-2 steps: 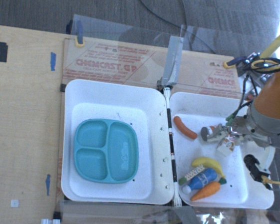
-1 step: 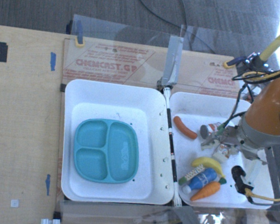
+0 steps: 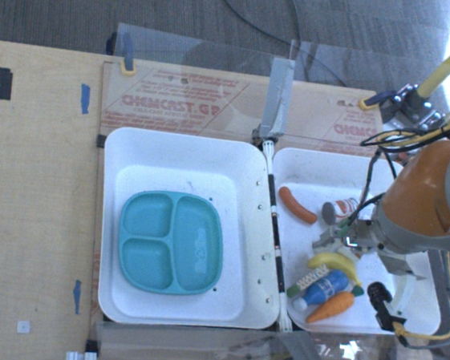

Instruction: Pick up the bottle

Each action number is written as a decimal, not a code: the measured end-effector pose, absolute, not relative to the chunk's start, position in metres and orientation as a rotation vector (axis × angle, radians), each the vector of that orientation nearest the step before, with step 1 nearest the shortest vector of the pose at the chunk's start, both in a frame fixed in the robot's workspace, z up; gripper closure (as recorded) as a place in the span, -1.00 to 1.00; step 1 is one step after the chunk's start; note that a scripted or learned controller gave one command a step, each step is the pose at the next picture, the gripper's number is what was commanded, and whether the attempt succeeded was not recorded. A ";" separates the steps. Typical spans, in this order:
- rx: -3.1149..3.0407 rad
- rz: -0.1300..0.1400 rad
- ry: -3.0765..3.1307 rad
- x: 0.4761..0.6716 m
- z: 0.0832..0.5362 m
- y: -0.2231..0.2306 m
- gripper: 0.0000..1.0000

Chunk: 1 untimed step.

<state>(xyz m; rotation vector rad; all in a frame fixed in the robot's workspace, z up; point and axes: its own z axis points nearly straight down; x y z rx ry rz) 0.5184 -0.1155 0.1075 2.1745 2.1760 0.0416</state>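
My gripper [image 3: 341, 238], finger state indiscernible, hovers just above-right of the blue plastic bottle [image 3: 323, 290], which lies diagonally.

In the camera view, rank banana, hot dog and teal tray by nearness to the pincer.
1. Banana, just below the pincer, right bin.
2. Hot dog, up-left, same bin.
3. Teal tray, far left, in the left bin.

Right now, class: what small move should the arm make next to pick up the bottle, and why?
Probably shift the gripper toward the view's bottom: it sits above the yellow banana, while the blue plastic bottle lies beyond it, beside the orange carrot.
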 end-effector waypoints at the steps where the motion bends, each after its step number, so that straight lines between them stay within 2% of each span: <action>1: 2.494 0.021 1.875 0.486 0.093 -0.103 -1.00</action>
